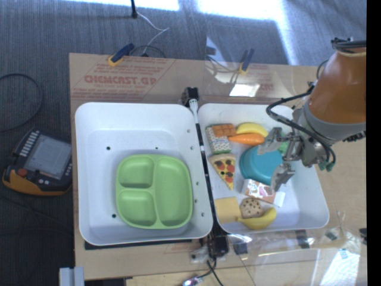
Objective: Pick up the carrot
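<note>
The orange carrot [246, 139] lies on its side near the back of the right bin [318, 213], just under a yellow fruit [252, 128] and touching the back rim of a blue bowl [257, 165]. My gripper [277, 158] hangs over the bowl's right side, a little to the right of and in front of the carrot. Its fingers [280, 176] stand apart, open, with nothing held between them.
The right bin also holds a waffle [221, 131], a pizza slice [225, 170], a pink-and-white packet [259, 189], a cookie [250, 206], a banana [264, 220] and a cheese block [226, 209]. A green divided plate [153, 190] sits in the left bin [95, 130].
</note>
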Controlling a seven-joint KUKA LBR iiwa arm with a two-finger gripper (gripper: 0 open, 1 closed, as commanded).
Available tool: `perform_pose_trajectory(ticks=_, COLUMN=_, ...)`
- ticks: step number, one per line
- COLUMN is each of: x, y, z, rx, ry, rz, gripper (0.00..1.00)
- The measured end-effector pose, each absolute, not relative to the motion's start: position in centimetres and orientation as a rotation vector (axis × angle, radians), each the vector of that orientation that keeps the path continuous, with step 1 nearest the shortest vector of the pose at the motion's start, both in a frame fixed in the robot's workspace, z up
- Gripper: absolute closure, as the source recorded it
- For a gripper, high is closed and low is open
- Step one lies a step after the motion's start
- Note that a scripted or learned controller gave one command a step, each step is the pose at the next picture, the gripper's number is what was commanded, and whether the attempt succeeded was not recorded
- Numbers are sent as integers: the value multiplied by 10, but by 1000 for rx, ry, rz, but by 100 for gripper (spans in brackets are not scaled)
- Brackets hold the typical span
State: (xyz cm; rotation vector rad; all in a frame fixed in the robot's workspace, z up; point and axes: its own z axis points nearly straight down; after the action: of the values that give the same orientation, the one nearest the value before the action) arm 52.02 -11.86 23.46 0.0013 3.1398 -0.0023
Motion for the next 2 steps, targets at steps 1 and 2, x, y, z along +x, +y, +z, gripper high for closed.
perform_pose_trajectory(ticks=1, x=594, y=-141, z=190, rx=158, ry=3138, rz=0, gripper=0)
perform_pose_trajectory(ticks=2, x=634, y=-132, z=92, rx=166, ry=3120, rz=-8, gripper=0)
